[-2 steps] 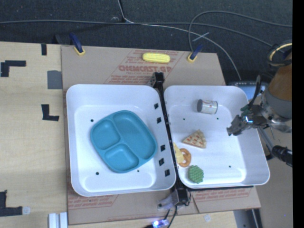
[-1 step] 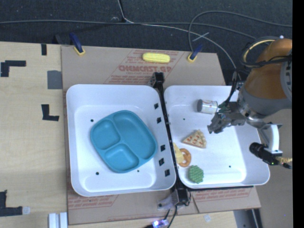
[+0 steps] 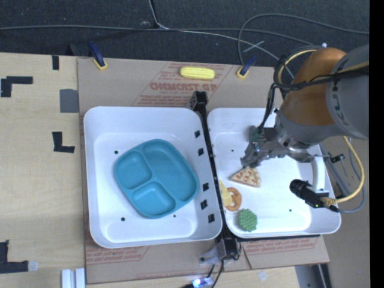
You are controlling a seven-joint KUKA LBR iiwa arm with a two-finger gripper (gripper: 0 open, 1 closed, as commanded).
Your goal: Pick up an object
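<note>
The desk (image 3: 36, 161) carried two shallow white plastic bins side by side: the left bin (image 3: 96, 179) held a blue compartmented plastic tray (image 3: 156, 177); the right bin (image 3: 300, 221) held the small items. The grey arm with orange band (image 3: 318, 95) reached over the right bin, its end effector (image 3: 252, 156) hanging just above and beside the triangular pizza-slice toy (image 3: 246, 177). Whether the end effector was released or clenched: cannot tell at this resolution; nothing visibly grasped. Judged step: approach, pre-grasp. Nearby lay a round brown pretzel-like toy (image 3: 232, 199) and a green knobbly ball (image 3: 246, 219). Next move would call for descent centred on the slice, then closure.
</note>
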